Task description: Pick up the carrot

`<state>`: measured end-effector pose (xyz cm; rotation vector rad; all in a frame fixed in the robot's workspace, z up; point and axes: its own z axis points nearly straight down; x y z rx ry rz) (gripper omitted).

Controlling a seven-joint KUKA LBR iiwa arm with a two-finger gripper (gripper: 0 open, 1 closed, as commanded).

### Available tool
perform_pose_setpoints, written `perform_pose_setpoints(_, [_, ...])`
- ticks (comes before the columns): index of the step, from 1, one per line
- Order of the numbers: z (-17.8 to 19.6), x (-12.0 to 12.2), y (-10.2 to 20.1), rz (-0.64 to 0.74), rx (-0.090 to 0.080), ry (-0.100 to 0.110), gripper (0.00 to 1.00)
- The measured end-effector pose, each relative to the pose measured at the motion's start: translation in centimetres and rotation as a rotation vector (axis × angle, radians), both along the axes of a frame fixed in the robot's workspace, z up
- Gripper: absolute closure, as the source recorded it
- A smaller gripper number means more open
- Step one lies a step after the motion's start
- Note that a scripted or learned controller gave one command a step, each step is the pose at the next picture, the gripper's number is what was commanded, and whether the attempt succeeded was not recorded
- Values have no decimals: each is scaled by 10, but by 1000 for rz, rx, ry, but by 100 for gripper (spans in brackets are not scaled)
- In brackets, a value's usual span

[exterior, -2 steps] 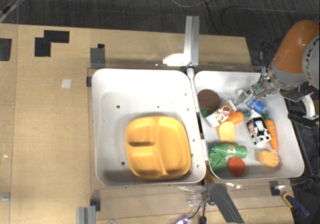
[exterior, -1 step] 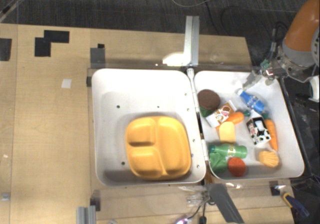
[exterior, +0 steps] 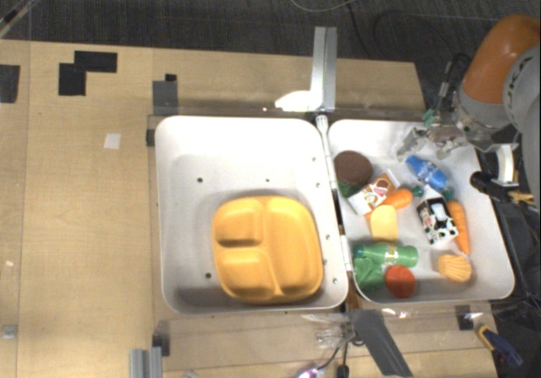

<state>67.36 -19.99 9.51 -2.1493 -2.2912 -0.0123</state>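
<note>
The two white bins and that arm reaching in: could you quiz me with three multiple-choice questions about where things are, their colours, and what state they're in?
1. Where does the long orange carrot lie?
A. in the right bin, near its right wall
B. on the yellow tray
C. on the wooden bench

2. What colour is the divided plastic tray in the left bin?
A. blue
B. yellow
C. red

3. How is the carrot now?
A. lifted in the air
B. lying among the toys, apart from the gripper
C. on the floor

Answers: 1 A, it rests beside the black-and-white toy in the right bin. 2 B, the tray is plainly yellow. 3 B, the gripper sits at the bin's far edge.
</note>
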Motion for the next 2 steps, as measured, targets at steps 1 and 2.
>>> perform_pose_setpoints(1, [-2,0,0,0,1,1,0])
perform_pose_setpoints(2, [11,2,1,5,-7,-14,100])
